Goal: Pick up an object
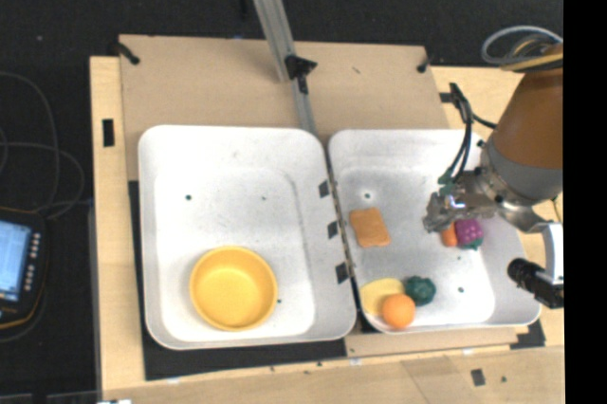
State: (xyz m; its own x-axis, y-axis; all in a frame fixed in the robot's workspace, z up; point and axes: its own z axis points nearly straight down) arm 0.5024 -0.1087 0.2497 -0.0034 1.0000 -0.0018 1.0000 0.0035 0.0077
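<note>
While the grey arm with its orange band [531,122] reaches in from the right edge of the frame, its gripper [446,212] hangs low over the right-hand bin [398,156], a shallow white tray with rounded corners and a faintly speckled floor. Whether the metal fingers are parted or closed cannot be told, since the wrist and dark cables crowd that spot. Just beside the gripper, toward lower right, sits a small knobbly magenta object [469,231] with an orange bit [450,238] touching its left side; both look to rest on the bin floor rather than between the fingers.

Near the bin's left wall lies a flat, tan, rounded-rectangular piece [369,227] with a matte surface. Along the lower edge sit a smooth orange ball [398,310], a pale yellow rounded shape [379,290] touching it, and a dark green lumpy item [420,289] just to the right.

The left-hand bin [228,165], of the same white plastic, holds a round yellow bowl [233,287] in its lower middle. Both bins rest on a brown board [209,80], and a slim metal rail [270,4] runs diagonally from the top of the frame toward the gap between them.
</note>
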